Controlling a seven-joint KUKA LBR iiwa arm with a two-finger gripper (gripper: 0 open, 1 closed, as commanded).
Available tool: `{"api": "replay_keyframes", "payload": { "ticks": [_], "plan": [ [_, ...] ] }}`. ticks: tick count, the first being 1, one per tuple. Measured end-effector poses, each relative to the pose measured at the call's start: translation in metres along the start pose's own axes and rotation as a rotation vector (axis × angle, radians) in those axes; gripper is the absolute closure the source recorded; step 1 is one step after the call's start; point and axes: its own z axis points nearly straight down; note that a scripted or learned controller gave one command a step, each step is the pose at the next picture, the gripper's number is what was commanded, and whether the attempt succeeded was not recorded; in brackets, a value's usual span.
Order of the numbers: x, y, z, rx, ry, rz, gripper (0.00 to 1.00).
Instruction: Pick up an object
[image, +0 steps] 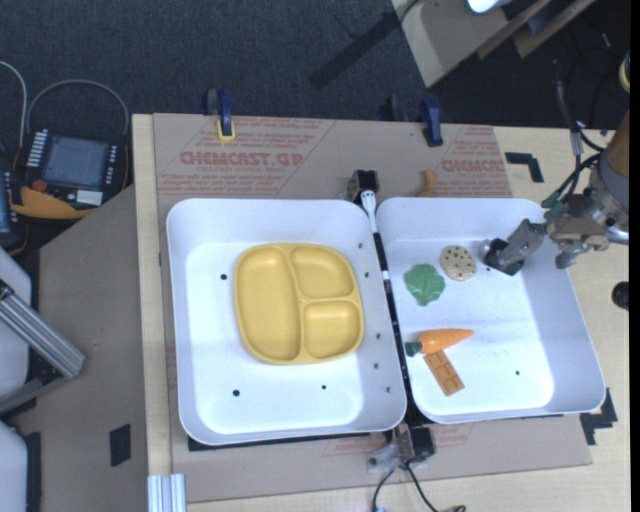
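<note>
The bench is topped with a brown board printed with red lettering, held at its far edge by two blue clamps. Two shallow white bins lie on it side by side, touching along the middle: the left bin and the right bin. A black bracket sits at their far junction.

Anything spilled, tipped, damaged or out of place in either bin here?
Nothing stands out. The yellow divided plastic plate lies flat in the left white bin; the toy foods sit loosely in the right white bin, none spilled.
</note>
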Motion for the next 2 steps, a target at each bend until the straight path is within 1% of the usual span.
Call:
{"api": "replay_keyframes", "payload": {
  "ticks": [1, 2],
  "plan": [
    [0.000, 0.002, -0.007, -0.013, -0.002, -0.003, 0.00],
    [0.008, 0.005, 0.040, -0.006, 0.000, -0.003, 0.00]
  ]
}}
